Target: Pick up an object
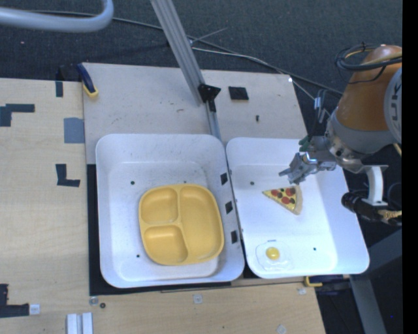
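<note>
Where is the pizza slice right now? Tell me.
The pizza slice lies in the right bin, toward its upper middle, just below the gripper and above the fried egg near the bin's front edge.

The arm is cut off by the right edge, so only its orange band and grey wrist show. The gripper is small and blurred; whether its fingers are apart or together cannot be told. A grey curved bar at the top left is blurred and runs off the top edge. The slanted metal pole also leaves the frame at the top. The bench is cut by the left and bottom edges.
</note>
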Robot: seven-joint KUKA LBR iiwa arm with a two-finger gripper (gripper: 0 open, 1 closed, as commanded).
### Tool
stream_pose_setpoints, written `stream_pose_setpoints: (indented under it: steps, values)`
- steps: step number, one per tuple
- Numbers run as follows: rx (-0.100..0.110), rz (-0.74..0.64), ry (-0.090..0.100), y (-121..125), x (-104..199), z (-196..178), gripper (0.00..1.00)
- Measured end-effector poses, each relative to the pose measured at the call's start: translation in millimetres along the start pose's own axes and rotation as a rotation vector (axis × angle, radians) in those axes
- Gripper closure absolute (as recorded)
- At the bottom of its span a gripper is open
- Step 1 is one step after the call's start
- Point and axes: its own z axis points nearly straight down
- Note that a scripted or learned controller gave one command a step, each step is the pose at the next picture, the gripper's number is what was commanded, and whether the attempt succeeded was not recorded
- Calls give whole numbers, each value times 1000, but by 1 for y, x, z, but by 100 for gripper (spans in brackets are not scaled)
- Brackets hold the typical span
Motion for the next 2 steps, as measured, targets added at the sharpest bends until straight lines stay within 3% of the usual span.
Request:
stream_pose_setpoints:
  steps: [1, 2]
  values:
    - [6, 1, 1, 0, 0, -5, 100]
    - [6, -3, 2, 21, 44, -1, 100]
